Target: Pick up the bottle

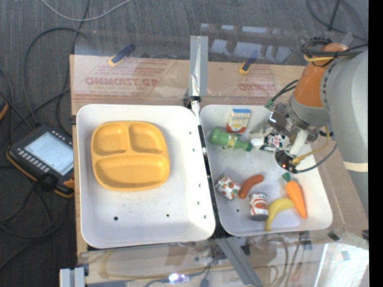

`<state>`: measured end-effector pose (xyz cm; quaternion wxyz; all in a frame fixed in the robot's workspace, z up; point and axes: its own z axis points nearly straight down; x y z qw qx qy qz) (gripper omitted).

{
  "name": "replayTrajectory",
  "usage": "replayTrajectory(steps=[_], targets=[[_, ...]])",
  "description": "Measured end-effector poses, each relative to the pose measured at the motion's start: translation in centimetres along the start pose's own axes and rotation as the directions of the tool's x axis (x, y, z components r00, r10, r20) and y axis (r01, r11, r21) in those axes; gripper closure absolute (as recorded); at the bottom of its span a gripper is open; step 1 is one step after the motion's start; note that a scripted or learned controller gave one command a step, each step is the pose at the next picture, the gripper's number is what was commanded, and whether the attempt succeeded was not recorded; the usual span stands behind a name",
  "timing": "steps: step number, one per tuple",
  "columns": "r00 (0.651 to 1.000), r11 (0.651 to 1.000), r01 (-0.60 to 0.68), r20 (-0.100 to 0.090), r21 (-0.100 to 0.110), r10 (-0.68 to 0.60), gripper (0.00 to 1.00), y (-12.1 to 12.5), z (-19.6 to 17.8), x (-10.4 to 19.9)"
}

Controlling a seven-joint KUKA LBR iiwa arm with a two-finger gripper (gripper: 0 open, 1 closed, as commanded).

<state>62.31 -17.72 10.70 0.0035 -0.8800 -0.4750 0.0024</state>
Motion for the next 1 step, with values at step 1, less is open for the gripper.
replayTrajectory(steps=[1], targets=[[0.978, 0.978, 0.206, -0.003, 0.0, -0.206, 0.0, 0.54, -1.59, -1.79]])
